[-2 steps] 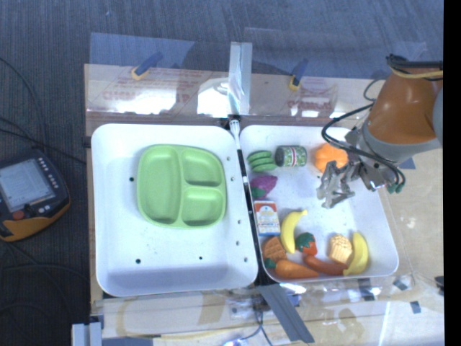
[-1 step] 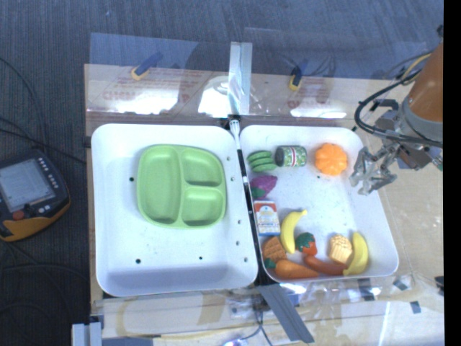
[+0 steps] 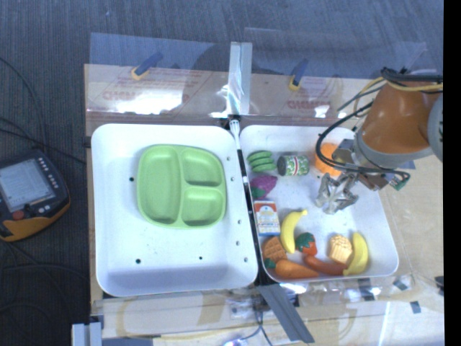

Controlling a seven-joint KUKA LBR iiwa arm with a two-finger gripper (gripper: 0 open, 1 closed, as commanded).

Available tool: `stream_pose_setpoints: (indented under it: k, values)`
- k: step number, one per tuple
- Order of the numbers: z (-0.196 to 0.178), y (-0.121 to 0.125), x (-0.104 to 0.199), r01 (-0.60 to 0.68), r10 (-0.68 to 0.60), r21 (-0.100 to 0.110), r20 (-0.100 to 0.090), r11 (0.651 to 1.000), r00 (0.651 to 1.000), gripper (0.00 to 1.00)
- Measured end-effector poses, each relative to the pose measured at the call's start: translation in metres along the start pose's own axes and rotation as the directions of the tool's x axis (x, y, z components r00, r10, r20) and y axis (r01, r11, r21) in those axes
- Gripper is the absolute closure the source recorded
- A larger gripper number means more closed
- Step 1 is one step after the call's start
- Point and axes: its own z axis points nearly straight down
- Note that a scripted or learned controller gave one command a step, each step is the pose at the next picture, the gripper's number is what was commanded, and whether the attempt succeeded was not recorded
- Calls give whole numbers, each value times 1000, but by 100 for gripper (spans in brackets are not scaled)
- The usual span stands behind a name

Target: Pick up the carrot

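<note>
Reaching stage: approach, nothing lifted yet.
Left bin: holds a green divided plate.
Right bin: crowded with toy food.
Arm: enters from the right, over the far right of that bin.
Gripper: hangs above bare floor of the bin, fingers parted, nothing between them.
Banana: middle of the bin.
Carrot: lies at the near edge, well apart from the gripper, touching neighbouring pieces.
Next move: likely travel nearer and left, then descend squarely on the carrot amid tight clutter.
</note>
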Motion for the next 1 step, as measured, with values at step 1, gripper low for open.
stream_pose_setpoints:
  k: [1]
  values:
    - [-112,-14,11,397,-397,7,1,918,918,100]
